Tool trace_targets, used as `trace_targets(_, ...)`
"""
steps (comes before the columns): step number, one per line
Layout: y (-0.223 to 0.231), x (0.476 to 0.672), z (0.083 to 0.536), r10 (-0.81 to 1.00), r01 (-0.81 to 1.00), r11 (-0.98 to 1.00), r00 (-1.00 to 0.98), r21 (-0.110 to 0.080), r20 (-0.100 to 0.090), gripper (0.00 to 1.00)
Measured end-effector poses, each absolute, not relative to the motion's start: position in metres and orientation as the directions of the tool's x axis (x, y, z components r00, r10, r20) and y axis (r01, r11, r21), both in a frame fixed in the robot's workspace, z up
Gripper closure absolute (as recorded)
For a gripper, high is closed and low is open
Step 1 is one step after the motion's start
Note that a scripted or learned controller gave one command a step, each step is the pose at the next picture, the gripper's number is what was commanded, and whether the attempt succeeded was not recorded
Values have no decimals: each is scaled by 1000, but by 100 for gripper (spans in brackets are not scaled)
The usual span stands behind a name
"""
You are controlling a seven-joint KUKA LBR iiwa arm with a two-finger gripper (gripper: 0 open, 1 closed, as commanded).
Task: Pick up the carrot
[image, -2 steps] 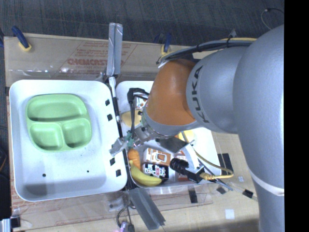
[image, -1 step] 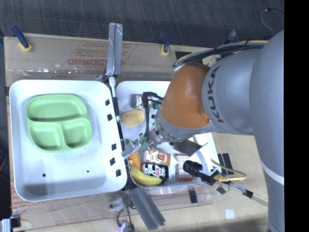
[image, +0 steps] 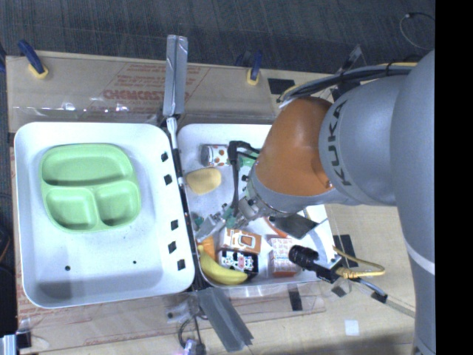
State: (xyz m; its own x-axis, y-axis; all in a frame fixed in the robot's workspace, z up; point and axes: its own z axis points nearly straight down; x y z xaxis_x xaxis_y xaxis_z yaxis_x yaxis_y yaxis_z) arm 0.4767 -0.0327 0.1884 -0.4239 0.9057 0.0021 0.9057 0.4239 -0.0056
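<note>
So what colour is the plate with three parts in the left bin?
Light green. The divided plate shows plainly in the camera view, lying in the white left bin.

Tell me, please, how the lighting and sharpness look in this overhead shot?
Camera view: soft, even light; a grey shadow lies in the left bin near its lower corner; the arm looks large and slightly soft close to the lens; the green tray and banana read reasonably sharp.

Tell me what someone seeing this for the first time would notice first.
The big grey arm with its orange band looms over the right bin, covering much of it. In the left bin lies a bright green divided tray. A yellow banana sits at the right bin's near edge among small packages.
</note>
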Motion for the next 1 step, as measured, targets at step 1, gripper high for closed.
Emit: trace_targets(1, -54, 478, 281, 972, 972, 235, -235, -2, 0, 0)
